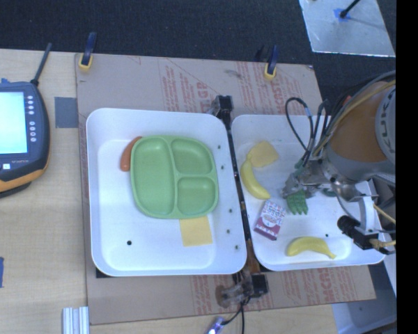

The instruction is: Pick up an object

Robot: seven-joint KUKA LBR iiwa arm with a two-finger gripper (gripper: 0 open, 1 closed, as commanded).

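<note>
In the right bin [355,259], a small green object [297,203] lies near the middle, directly under the gripper [301,185]; the fingers' state cannot be told. A pale yellow piece [262,154] sits toward the far left corner, a banana [253,180] along the left wall, a red-and-white packet [269,220] nearer, and another banana [309,247] by the near edge. The left bin [101,242] holds a green divided plate [174,176], an orange item [126,156] and a yellow square [196,231].

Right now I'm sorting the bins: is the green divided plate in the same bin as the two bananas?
No, the green divided plate lies in the left bin, while both bananas lie in the right bin.
</note>
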